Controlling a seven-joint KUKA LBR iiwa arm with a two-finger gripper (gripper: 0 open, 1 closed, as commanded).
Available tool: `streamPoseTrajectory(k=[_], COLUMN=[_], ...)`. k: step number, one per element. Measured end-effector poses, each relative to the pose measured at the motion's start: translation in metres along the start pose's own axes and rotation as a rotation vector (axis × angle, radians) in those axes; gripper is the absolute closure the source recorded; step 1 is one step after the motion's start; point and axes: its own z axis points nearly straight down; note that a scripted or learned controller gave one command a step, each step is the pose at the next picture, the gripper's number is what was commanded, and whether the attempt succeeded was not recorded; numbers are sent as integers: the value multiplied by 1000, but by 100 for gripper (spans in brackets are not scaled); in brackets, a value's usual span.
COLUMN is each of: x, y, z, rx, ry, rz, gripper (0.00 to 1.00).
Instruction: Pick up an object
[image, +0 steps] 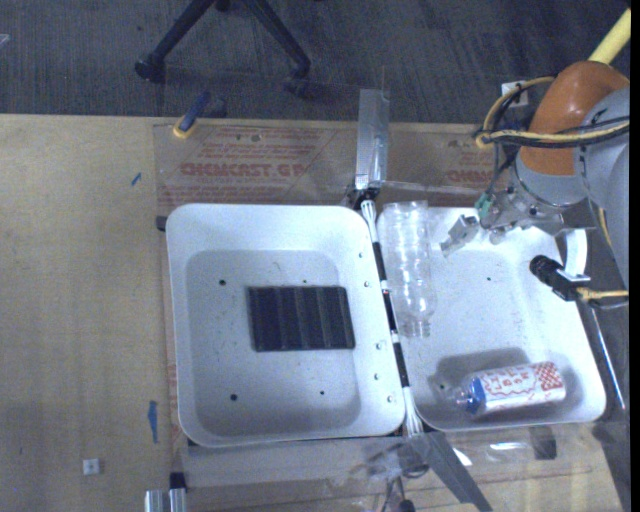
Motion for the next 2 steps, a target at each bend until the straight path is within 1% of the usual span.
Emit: streamPoseTrajectory(k=[1, 2], x=[-5, 6], y=[-67, -90], z=[-71, -12], rx=[3, 5], ry=[2, 2], rz=[46, 206], gripper=[0, 0])
